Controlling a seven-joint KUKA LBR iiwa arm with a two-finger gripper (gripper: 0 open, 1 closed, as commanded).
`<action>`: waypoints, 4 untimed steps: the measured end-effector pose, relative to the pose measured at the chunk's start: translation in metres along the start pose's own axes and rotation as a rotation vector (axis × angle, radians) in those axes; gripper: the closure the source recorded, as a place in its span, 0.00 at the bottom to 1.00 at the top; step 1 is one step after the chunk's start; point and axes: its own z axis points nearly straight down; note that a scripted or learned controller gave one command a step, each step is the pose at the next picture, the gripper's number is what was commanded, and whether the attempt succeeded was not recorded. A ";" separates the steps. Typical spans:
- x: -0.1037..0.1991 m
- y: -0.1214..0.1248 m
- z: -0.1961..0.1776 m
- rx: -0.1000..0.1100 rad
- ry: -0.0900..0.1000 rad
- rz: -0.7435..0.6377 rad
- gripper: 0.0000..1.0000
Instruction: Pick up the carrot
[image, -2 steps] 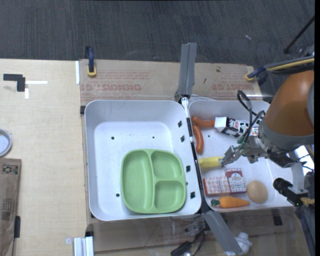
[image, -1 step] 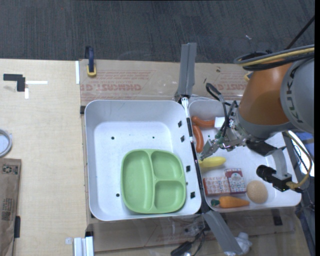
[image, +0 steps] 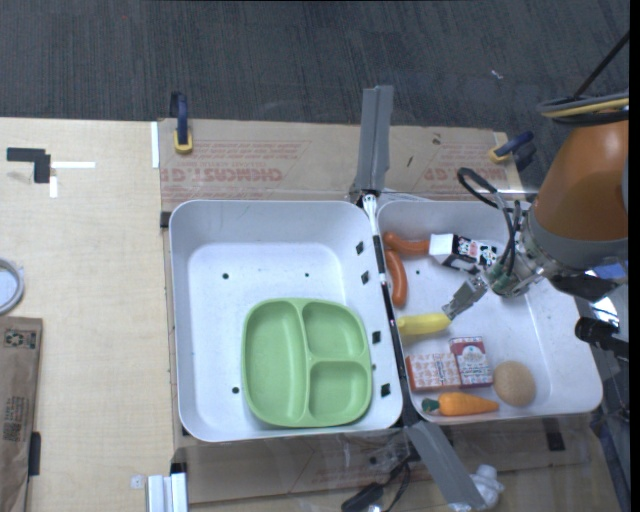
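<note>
A tapered orange carrot (image: 467, 404) lies in the right bin (image: 575, 385), while the gripper's (image: 462, 298) grip state cannot be told.

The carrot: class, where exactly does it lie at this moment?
In the camera view the carrot lies in the right bin, along its near edge, just below the red box and left of the tan ball.

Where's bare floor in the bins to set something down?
Left bin: open floor behind and left of the green plate. Right bin: crowded; carrot, red boxes, banana and sausages fill it. A small patch lies right of the gripper.
</note>
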 end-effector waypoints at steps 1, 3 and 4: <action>0.106 -0.007 0.004 0.002 0.003 -0.041 0.00; 0.072 -0.017 0.004 0.001 0.003 -0.396 0.00; -0.063 0.089 0.023 -0.002 -0.002 -0.572 0.00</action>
